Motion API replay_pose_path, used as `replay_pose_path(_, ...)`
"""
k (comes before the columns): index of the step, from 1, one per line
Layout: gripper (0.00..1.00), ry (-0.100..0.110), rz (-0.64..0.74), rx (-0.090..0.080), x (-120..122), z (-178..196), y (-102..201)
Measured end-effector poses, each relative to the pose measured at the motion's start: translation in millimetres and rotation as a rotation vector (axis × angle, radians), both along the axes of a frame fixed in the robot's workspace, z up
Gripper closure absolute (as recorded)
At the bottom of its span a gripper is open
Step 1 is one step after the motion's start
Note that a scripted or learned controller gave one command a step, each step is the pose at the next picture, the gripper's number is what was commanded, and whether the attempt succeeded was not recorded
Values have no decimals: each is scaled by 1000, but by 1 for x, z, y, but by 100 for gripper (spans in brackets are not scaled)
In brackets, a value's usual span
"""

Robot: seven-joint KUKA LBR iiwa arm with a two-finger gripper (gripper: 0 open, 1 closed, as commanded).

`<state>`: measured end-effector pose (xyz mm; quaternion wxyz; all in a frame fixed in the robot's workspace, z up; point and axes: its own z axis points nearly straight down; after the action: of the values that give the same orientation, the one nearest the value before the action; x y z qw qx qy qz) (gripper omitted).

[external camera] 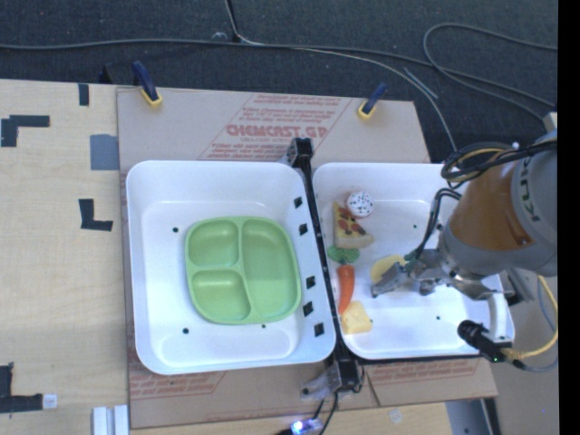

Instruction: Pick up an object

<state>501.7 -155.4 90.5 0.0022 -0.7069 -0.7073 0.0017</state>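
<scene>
The arm [530, 211] was grey with an orange band; black cables looped above it, a yellow cable below.

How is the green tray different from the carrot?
The green tray is big, flat and split into three compartments; the carrot is small, thin and orange. The green tray lies alone in the left bin; the carrot lies in the right bin, against the divider, among other small toys. Both rest flat, untouched by the pincer.
</scene>
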Motion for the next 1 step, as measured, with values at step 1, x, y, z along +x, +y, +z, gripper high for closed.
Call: replay_pose_path(1, 100, -2, 1, 1, 1, 12, 1)
